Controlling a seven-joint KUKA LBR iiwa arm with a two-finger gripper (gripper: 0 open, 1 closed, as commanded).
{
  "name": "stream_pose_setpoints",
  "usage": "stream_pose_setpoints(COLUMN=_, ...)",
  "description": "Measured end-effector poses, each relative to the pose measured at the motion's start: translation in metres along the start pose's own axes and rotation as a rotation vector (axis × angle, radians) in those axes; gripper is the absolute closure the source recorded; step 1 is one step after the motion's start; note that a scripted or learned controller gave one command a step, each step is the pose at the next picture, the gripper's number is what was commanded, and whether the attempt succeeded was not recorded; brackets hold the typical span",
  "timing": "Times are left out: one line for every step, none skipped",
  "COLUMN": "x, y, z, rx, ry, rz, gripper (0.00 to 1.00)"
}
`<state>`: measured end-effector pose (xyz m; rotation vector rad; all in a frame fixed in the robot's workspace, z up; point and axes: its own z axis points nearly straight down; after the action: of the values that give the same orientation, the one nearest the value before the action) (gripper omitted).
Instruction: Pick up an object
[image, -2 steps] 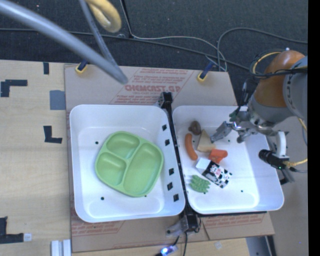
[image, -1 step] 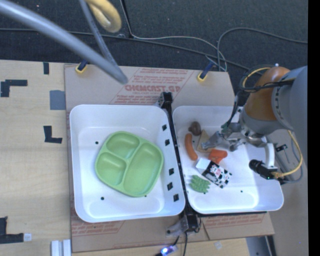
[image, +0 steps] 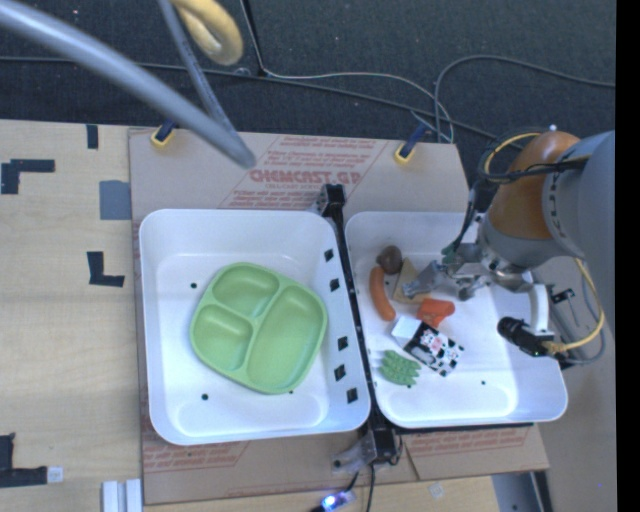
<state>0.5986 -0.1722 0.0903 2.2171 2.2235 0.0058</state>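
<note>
We see the green plate (image: 260, 327) taking up most of the left bin (image: 160, 240), while small toys (image: 415, 330) crowd the right bin's (image: 540, 400) left half.

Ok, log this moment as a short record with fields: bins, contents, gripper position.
left bin: holds a green divided plate
right bin: holds an orange sausage-shaped toy, a brown lump, a red-orange piece, a black-and-white block and a green leafy toy
gripper: low over the right bin, beside the red-orange piece
held object: none seen
</note>
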Motion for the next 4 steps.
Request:
stream_pose_setpoints(x=0.001, y=0.0, z=-0.007, rx=-0.001, ry=-0.001, rz=-0.001, gripper=1.0)
stream_pose_setpoints(x=-0.002, y=0.009, z=-0.055, rx=0.001, ry=-0.002, rz=0.001, gripper=1.0)
stream_pose_setpoints(x=0.002, y=0.007, z=-0.098, rx=0.001, ry=-0.001, rz=0.001, gripper=1.0)
stream_pose_setpoints(x=0.003, y=0.008, z=-0.144, rx=-0.001, ry=-0.002, rz=0.001, gripper=1.0)
